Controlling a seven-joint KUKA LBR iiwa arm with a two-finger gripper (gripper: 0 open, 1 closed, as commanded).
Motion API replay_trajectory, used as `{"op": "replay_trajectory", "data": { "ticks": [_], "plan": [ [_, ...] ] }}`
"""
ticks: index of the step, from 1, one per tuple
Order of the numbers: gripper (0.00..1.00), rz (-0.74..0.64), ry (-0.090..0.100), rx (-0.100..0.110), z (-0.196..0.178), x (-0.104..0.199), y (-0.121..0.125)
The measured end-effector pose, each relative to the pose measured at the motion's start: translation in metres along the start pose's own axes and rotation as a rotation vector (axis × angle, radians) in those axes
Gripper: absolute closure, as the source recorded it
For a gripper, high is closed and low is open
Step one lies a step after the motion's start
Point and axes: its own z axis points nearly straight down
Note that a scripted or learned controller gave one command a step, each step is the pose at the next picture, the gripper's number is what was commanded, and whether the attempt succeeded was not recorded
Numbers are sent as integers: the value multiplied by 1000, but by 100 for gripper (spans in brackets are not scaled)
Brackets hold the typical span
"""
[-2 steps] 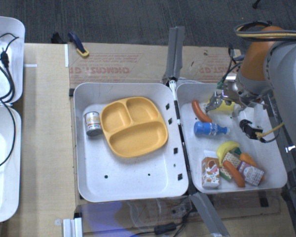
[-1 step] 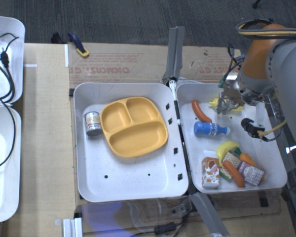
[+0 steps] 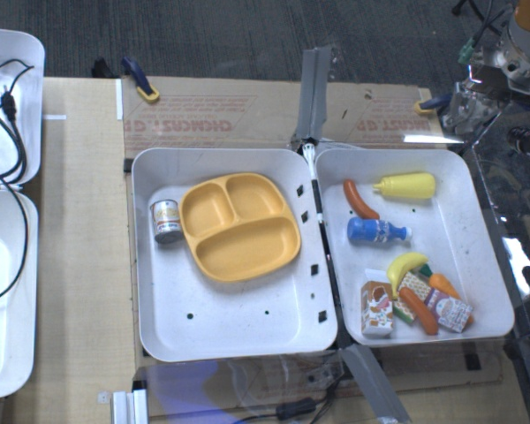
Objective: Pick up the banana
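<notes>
Small curved yellow banana (image 3: 405, 268) near right bin's front edge, metal gripper (image 3: 477, 95) perhaps beyond back right corner, well apart.

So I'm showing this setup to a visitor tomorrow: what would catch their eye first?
Probably the big yellow divided plate in the left bin, with a small tin can beside it. Next, the cluster of toy food in the right bin: a yellow mustard bottle, a blue bottle, and the banana wedged among small items near the front. The gripper sits at the upper right, outside the bins.
</notes>
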Motion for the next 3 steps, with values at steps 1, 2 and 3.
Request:
{"op": "replay_trajectory", "data": {
  "ticks": [1,2,3],
  "plan": [
    [0,0,0,1,1,0,0],
    [0,-9,1,2,159,-8,1],
    [0,-115,3,11,225,-44,-2]
  ]
}}
